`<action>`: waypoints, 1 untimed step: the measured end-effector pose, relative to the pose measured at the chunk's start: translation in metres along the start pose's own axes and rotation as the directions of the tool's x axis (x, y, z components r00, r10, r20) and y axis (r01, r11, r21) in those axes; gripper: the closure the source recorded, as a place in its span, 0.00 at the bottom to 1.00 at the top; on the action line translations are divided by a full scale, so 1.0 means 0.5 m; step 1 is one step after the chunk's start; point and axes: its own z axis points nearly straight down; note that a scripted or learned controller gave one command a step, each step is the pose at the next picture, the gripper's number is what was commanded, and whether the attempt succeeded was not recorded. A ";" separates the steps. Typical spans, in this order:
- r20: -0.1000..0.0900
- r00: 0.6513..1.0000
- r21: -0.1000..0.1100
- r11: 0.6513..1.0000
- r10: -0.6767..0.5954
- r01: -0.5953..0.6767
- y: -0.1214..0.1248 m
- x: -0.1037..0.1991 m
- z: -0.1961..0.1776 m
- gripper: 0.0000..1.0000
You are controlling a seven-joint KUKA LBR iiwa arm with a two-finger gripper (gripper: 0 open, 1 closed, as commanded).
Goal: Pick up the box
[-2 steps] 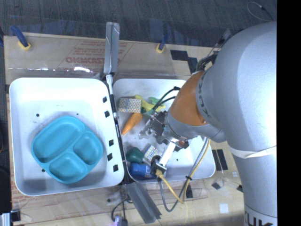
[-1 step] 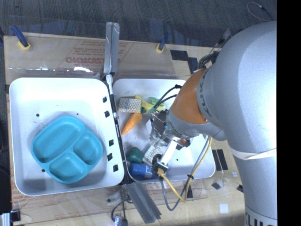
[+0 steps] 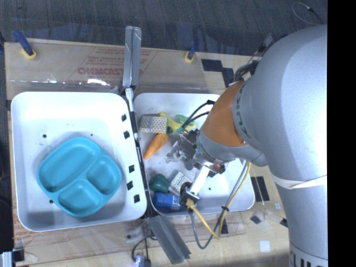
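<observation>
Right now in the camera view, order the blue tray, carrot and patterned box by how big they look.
1. Blue tray, by far the largest.
2. Carrot and patterned box look about alike: the carrot is longer, the box wider, so I won't rank them.

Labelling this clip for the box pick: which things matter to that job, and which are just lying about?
For the job: gripper; patterned box; right bin holding it.

Lying about: carrot; yellow-green item; dark green item; blue item; small printed pack (may also count as a box); blue divided plate in the left bin.
</observation>
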 end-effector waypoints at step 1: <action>0.001 0.990 0.011 0.990 0.142 -0.142 -0.016 -0.033 0.060 0.00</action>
